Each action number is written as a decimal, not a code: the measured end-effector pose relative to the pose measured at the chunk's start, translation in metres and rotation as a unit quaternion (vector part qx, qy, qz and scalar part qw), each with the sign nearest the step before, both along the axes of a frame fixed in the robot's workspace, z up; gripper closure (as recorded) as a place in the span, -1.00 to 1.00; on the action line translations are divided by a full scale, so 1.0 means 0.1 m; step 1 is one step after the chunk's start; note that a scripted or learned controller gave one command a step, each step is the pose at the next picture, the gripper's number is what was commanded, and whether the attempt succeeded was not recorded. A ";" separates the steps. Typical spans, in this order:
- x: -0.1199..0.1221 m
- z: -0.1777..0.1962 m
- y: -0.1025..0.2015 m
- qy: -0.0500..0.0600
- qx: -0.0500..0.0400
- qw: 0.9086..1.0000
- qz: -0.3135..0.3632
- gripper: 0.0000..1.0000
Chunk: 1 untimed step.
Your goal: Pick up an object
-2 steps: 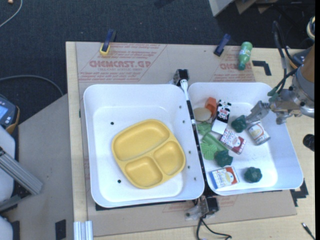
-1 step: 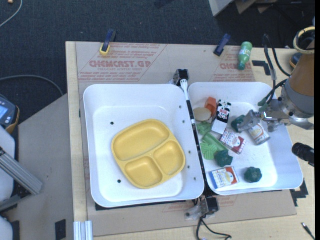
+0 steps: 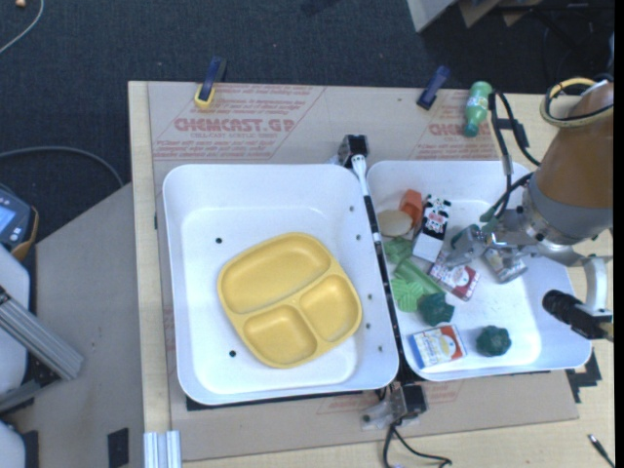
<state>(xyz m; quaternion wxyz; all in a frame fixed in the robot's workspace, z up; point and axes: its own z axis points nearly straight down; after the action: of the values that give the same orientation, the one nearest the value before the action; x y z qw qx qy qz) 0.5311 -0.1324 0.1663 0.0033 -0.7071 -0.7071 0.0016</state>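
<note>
Objects for picking lie crowded in the right bin (image 3: 561, 359): an orange block (image 3: 411, 206) and a tan round piece (image 3: 395, 223) near the divider, a small black-and-white figure (image 3: 436, 216) just beside them, a green leafy piece (image 3: 409, 279) below, a dark green lump (image 3: 435, 309), a red-and-white packet (image 3: 456, 279), a small printed carton (image 3: 435, 345) near the front wall, and another dark green lump (image 3: 493, 340) to its right. Over this heap the gripper (image 3: 463, 252) reaches in from the right on the grey arm with its orange band (image 3: 577, 169). Its tip sits low among the items, just above the red-and-white packet and close to the black-and-white figure. How wide the claw stands cannot be told at this size, nor whether it touches or grasps anything. In the left bin (image 3: 185, 203) a yellow divided tray (image 3: 289, 298) lies tilted across the floor. A green bottle (image 3: 477, 107) lies on the bench behind the right bin.
</note>
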 end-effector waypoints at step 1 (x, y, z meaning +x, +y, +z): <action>0.03 -0.44 0.03 0.000 0.000 1.000 0.000 -1.00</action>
<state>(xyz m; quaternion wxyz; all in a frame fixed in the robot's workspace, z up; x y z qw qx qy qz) 0.5344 -0.1296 0.1225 0.0031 -0.7072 -0.7070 0.0013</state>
